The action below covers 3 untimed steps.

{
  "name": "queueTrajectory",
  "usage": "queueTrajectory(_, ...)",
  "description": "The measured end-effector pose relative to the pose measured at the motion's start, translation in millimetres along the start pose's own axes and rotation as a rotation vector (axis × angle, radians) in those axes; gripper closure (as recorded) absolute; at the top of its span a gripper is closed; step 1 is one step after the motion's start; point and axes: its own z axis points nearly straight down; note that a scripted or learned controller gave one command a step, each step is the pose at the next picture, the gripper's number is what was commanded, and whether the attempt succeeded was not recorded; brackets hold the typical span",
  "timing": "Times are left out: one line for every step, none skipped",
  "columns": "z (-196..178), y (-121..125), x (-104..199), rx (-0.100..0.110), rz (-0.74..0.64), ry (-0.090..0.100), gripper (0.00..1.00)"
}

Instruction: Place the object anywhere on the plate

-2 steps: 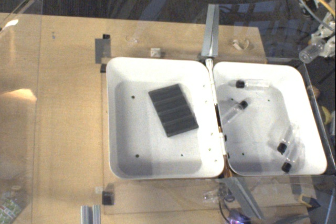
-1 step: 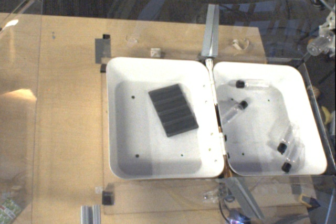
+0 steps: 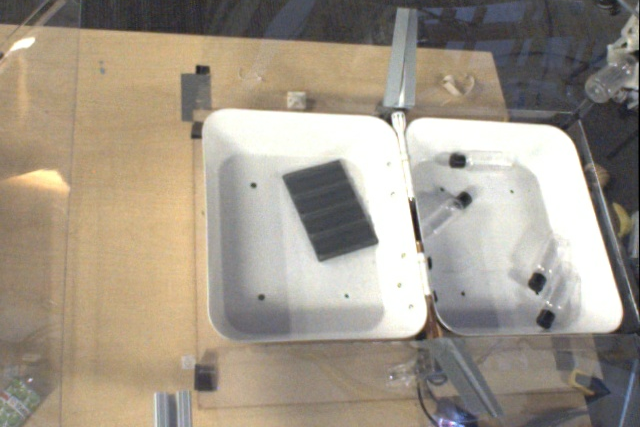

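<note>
Nearest you, two clear vials (image 3: pixel 548 287) lie in the right bin's (image 3: pixel 590 245) front corner, two more behind them. Your plate (image 3: pixel 330 209), dark and ribbed, sits bare in the left bin (image 3: pixel 225 245), presumably awaiting one. Farthest right, the tool (image 3: pixel 612 75) is blurred; I cannot tell its state.

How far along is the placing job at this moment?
Nothing looks done yet. The dark ribbed plate lies in the left bin with nothing on it. The clear black-capped vials lie scattered in the right bin, apart from the plate. Nothing appears in hand. Picking one vial, carrying it across and setting it on the plate all remain.
</note>
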Motion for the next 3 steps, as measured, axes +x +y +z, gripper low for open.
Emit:
queueTrajectory(-9,-3,2,0.001,-0.011,-0.002,1.00)
queueTrajectory(-17,-6,4,0.002,-0.022,-0.005,1.00)
queueTrajectory(-26,-9,5,0.003,-0.031,-0.007,1.00)
